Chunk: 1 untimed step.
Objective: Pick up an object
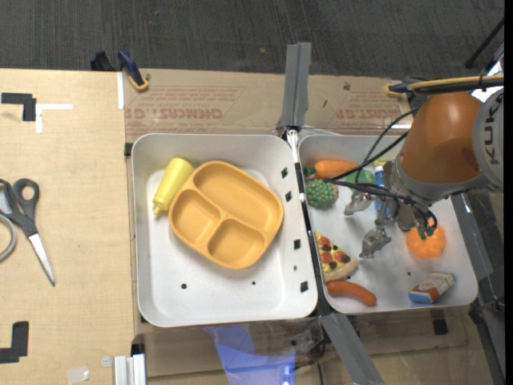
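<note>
So, taking the right bin [465, 289] as the reference: along its near edge there's a red sausage [351, 293] toward the near-left corner and a small carton [431, 288] toward the near-right. Just behind the sausage sits a pizza slice toy [333, 257] against the left wall. Mid-bin, the gripper [373, 224] hangs with its metal fingers spread apart and nothing between them, just right of the pizza slice. An orange fruit [426, 242] lies to the gripper's right, close but not held. Farther back are a green knobbly ball [321, 192] and a carrot [334, 168] near the far-left corner. Left of this bin, the other bin [160, 295] holds a yellow divided plate [226, 212] and a yellow bottle [171, 184].
</note>
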{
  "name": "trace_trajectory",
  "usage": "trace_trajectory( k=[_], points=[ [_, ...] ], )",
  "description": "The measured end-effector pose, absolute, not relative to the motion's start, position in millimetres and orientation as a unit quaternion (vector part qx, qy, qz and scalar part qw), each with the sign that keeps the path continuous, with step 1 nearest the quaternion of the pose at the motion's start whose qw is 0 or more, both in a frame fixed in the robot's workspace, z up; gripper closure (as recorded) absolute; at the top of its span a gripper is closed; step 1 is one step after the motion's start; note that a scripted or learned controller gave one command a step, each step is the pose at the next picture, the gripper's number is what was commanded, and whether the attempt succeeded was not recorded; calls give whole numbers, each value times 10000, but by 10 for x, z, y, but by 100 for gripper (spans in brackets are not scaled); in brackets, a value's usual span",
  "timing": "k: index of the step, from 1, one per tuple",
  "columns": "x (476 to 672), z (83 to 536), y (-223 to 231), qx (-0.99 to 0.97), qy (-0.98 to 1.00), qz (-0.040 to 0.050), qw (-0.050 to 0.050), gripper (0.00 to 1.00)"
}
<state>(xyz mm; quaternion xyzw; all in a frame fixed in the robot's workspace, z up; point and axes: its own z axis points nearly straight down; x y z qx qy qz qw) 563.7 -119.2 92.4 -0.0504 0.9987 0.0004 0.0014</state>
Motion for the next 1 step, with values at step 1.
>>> trace_trajectory(
  k=[1],
  points=[
    [6486,1156,-1251,-2112,9774,-5,43,0]
  ],
)
